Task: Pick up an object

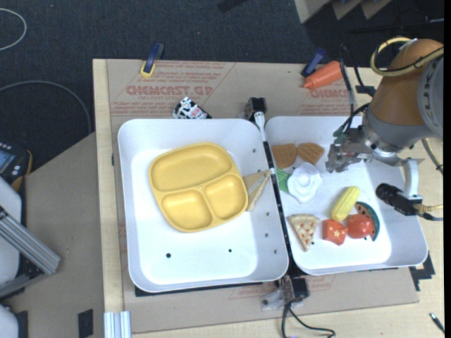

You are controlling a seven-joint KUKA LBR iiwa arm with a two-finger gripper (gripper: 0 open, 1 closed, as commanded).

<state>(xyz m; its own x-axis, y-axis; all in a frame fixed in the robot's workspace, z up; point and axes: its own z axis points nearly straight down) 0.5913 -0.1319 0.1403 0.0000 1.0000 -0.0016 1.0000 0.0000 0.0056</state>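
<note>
Claw point(337, 157) low in the right bin point(405, 248), beside the white piece point(305, 183); finger state can't be told; nothing visibly lifted, so pick not yet done.

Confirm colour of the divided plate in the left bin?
Yellow: the divided plate, clearest in the camera view.
</note>
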